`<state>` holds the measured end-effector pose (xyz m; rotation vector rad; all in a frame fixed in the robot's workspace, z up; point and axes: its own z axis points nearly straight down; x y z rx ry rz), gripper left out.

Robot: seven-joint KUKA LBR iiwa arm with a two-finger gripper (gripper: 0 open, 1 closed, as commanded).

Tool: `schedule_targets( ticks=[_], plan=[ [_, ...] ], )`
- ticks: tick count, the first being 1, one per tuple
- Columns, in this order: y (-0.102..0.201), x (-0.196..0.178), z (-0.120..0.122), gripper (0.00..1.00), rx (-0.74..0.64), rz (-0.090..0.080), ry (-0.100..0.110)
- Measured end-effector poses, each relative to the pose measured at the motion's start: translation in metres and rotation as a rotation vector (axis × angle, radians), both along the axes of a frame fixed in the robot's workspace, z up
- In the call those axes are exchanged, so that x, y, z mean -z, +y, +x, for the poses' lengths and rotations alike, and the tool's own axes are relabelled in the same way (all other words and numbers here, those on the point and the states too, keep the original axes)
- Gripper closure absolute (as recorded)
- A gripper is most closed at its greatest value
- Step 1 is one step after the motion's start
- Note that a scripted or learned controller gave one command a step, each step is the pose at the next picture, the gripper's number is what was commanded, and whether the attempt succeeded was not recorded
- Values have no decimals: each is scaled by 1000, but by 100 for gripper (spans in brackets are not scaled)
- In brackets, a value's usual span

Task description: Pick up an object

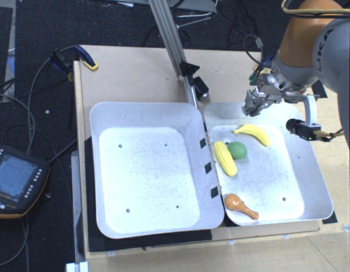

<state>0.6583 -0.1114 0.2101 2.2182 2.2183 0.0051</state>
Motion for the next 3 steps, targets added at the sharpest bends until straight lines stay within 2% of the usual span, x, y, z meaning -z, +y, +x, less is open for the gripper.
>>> schedule_targets(
  ticks=[1,2,3],
  plan=[
    [-8,-56,-5,100,0,0,1],
    [48,-53,-17,100,-5,2,5],
    [97,-57,-41,100,-4,2,5]
  ],
)
